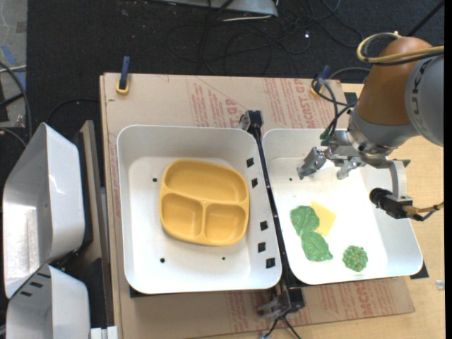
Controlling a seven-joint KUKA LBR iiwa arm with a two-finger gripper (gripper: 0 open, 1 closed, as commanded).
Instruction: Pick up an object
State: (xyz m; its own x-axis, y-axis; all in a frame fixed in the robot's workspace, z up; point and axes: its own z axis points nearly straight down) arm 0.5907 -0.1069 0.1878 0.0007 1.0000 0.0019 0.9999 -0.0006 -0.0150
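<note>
Gripper point(330, 162) hangs spread, holding nothing, over the right bin point(402, 249). Green leaf pieces point(309, 232) nearer look light and floppy; pinch mid-body.

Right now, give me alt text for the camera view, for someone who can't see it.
A grey robot arm's gripper hovers open over the right white bin, above two green leafy pieces, a yellow piece and a small green piece. The left bin holds a yellow divided plate.

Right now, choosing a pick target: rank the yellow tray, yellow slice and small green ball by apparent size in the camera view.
1. yellow tray
2. yellow slice, partly hidden under a green leaf
3. small green ball, close to the slice, so that order is unsure
</note>
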